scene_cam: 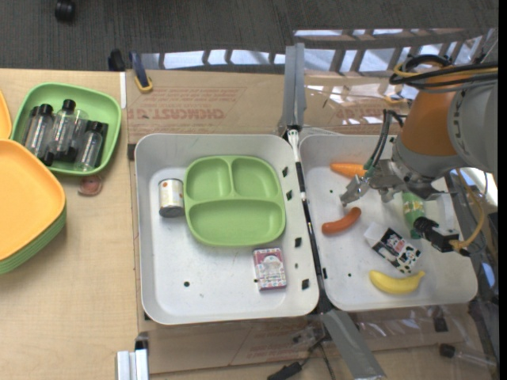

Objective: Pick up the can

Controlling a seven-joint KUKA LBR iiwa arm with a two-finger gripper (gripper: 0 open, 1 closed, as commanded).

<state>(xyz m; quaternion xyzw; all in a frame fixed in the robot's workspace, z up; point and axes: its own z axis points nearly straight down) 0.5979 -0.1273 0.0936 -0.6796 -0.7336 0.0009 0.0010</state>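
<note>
One can [170, 197] lies at nine o'clock of the green divided plate [235, 199] in the left bin [150, 283], while the fingers [354, 190] hang released over the right bin [348, 291] beside a sausage [341, 222].

you have open floor above and below the can [170, 197] in the left bin [150, 291]; the bin wall hems it on the left, the green divided plate [234, 199] sits just beside it on the right. the small card box [269, 269] lies well apart, near the front.
</note>
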